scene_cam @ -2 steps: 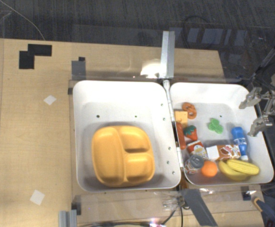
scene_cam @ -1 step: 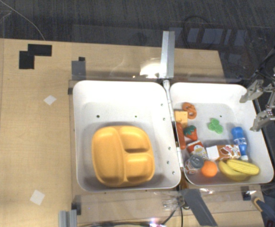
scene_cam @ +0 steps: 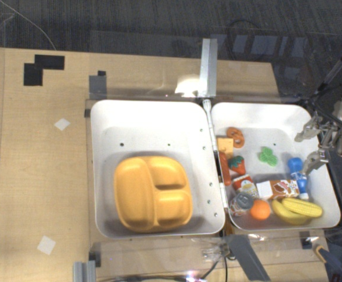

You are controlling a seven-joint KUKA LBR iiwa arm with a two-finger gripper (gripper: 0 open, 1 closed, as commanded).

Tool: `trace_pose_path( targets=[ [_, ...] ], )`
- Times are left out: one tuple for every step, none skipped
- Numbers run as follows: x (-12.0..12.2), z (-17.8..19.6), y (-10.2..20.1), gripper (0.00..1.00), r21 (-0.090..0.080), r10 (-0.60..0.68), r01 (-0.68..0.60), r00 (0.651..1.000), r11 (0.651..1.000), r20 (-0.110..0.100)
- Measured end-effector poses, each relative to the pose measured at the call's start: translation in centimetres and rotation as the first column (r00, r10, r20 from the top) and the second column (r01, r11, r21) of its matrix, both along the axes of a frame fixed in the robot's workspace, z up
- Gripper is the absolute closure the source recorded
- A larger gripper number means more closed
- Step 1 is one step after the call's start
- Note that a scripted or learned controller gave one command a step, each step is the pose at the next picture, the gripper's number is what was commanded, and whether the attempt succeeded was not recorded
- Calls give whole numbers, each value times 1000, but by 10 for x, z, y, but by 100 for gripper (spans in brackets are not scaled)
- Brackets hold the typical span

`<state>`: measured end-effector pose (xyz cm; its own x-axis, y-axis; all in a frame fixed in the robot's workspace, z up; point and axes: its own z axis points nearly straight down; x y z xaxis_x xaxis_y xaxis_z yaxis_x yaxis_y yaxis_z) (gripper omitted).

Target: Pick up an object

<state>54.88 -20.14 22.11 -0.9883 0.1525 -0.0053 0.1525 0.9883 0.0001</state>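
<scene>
Over the right bin's right wall: the hand hung at the rim, its two pale fingers spread apart with nothing between them.
Arm: it came in from the counter's right edge, grey with a trace of orange showing at the frame's margin.
Nearest thing: a blue bottle lay just beside the lower finger, toward the bin's middle and front, its long axis running roughly back to front.
Next outward: a yellow banana and an ear of corn lay together in the bin's front right corner, long axes running left to right.
Further in: a red and white packet sat just left of the blue bottle; an orange rested by the front wall; a green toy lay alone near the bin's middle.
Far side: a brown pretzel-like piece, a yellow block and a red and green item clustered along the right bin's left wall.
Right bin: bare white floor at its back half.
Left bin: it held a yellow divided tray toward its front, well apart from the hand.
Key relation: judged from this, the blue bottle was the likeliest pick, since it lay just inward and frontward of the open fingers; a short move left and down would bring it between them.
Risk: the bottle touched the packet, so a finger could land on that instead.
</scene>
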Motion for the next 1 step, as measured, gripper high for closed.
trace_pose_path(
  targets=[
    [-4,-104,20,0,-7,-118,119,992,993,33]
  ],
)
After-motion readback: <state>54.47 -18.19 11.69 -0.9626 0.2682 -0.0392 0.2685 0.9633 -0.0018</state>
